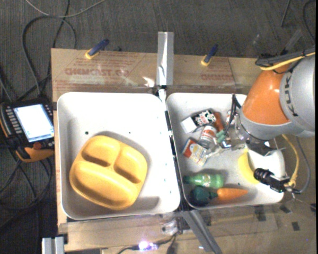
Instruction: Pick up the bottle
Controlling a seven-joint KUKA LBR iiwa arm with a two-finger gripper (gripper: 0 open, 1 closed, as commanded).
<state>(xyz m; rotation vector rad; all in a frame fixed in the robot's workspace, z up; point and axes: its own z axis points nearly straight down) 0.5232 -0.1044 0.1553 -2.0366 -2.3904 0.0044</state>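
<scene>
Two shallow white plastic bins sit side by side on a brown board that is fixed with clamps at the far edge. The left bin [63,142] has smooth walls and rounded corners, and in it lies one big yellow tray [109,171] with soft rounded compartments, turned a little at an angle.

The right bin [175,142] holds many small things. Near its front edge lies a green bottle [204,180] on its side, with a pale label around the middle and the dark cap pointing to the left. It looks like smooth plastic and is short and round. Just in front of the bottle lies an orange carrot [232,193] with a dark green top, nearly touching it. To the right of them I see a yellow banana [246,166], partly under the arm. In the far half of the bin there is a small pile: a white and black carton [203,118], a tin can [207,137] and a crumpled packet with red print [193,150].

The grey arm [286,102] with its orange band comes in from the right, over the far part of the right bin. The gripper [232,136] is down beside the pile, well apart from the bottle. I cannot tell how it is set or if it has hold of something.
</scene>
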